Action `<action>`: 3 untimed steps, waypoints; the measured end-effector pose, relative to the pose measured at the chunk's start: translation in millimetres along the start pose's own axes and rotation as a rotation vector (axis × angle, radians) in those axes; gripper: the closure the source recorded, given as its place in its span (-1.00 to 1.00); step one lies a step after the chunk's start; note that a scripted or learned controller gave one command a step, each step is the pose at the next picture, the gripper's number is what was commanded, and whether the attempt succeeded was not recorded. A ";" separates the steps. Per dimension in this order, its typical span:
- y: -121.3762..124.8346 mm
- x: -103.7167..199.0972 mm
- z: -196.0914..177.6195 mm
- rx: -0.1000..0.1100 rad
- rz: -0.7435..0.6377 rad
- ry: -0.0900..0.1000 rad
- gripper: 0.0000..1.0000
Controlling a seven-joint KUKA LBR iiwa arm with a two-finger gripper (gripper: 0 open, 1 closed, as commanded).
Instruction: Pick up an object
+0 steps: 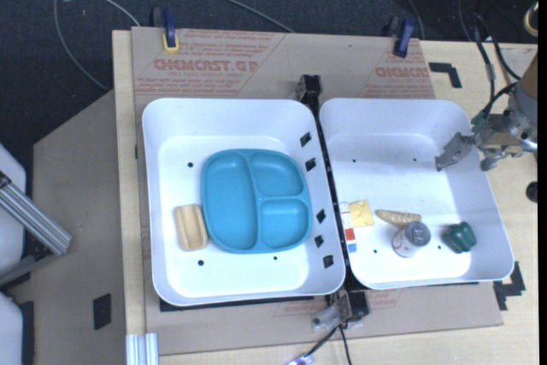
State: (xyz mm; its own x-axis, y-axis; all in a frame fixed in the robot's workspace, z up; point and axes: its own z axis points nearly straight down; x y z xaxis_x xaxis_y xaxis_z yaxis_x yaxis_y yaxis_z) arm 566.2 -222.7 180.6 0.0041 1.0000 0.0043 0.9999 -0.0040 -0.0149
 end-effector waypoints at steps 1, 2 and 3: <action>3.1 1.0 -9.0 -0.014 -0.004 -0.004 -1.00; -2.0 0.6 33.4 -0.012 -0.005 -0.003 -1.00; -0.5 10.0 91.0 -0.010 -0.005 -0.001 -1.00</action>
State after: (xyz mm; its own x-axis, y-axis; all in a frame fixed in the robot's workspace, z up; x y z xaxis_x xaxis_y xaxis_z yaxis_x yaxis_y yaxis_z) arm 564.4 -212.3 89.7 -0.0009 1.0000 0.0030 1.0000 0.0010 -0.0050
